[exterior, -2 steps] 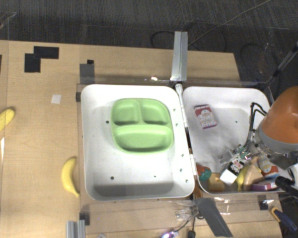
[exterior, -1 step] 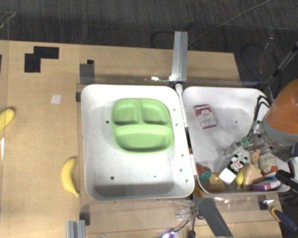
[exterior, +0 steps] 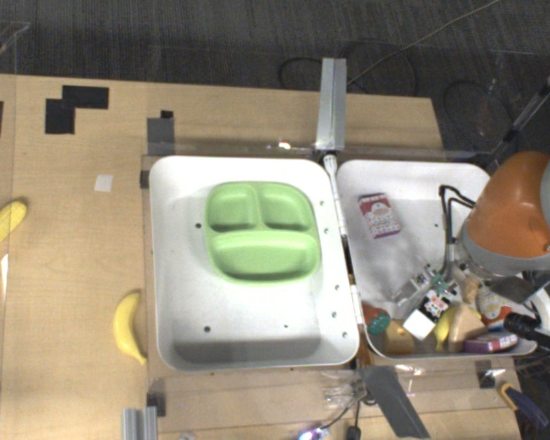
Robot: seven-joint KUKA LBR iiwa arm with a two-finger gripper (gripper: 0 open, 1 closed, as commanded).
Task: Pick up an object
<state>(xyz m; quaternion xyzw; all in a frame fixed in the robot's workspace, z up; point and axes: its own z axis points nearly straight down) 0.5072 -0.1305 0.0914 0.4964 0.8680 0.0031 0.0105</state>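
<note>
I see the arm (exterior: pixel 518 214) reaching in from the right, its orange band over the right bin (exterior: pixel 412 177). The gripper (exterior: pixel 437 291) is down in that bin's near corner, above a pile of small objects (exterior: pixel 440 324). Whether it is spread or pressed together I cannot tell; clutter and the wrist hide too much.

The pile sits against the bin's near wall: a white block (exterior: pixel 420 325), something yellow (exterior: pixel 447 328), a brownish lump (exterior: pixel 399 337), a red piece (exterior: pixel 376 319) and a purple item (exterior: pixel 490 343). None of their markings are legible to me.

Farther back in the same bin, apart from the pile, lies a small red-and-white card (exterior: pixel 379 216). It carries print, but it is too small to read.

The left bin (exterior: pixel 179 246) holds a green tray (exterior: pixel 260 230) with three compartments, lying flat near the middle.

On the bench (exterior: pixel 64 264) left of the bins I see a banana (exterior: pixel 128 326) just beside the left bin, and a corn cob (exterior: pixel 2 228) at the far left edge. Black patches (exterior: pixel 73 106) mark the bench's far side.
</note>
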